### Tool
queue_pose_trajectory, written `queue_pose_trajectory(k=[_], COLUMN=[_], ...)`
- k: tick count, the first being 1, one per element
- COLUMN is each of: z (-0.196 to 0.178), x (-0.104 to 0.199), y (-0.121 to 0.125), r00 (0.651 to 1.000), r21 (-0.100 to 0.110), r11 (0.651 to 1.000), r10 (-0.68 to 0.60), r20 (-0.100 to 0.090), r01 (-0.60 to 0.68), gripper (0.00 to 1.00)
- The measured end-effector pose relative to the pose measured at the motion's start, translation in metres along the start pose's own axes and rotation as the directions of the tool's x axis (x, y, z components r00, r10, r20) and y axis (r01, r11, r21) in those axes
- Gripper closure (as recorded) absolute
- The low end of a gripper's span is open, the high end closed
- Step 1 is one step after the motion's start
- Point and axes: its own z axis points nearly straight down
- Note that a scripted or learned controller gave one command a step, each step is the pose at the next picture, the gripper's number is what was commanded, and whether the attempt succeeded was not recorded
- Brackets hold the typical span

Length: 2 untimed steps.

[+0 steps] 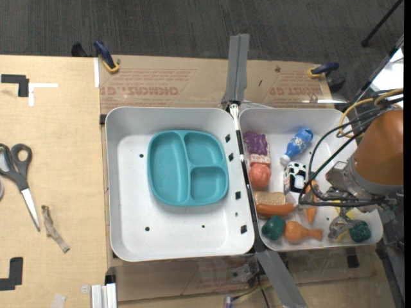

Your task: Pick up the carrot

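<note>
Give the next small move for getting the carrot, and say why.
Probably shift the gripper left and lower it over the carrot. The carrot lies in the right bin beside the divider, just under the bread slice, while the gripper sits nearer the bin's right side, apart from it. Other toys crowd close, so a centred descent seems safest.

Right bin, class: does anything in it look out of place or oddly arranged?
Nothing looks spilled or damaged. The toy foods are crowded in the right bin, with the carrot lying flat; the teal plate sits slightly askew in the left bin.
</note>
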Motion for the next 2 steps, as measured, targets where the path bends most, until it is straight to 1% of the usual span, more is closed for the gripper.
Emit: queue_pose_trajectory(k=[1, 2], z=[0.001, 0.0], x=[-0.031, -0.014], y=[0.038, 0.023], r00=[0.996, 1.0], r21=[-0.001, 0.001], r11=[0.996, 1.0], r10=[-0.092, -0.025], r20=[-0.001, 0.0], r01=[0.092, 0.025], gripper=[0.0, 0.0])
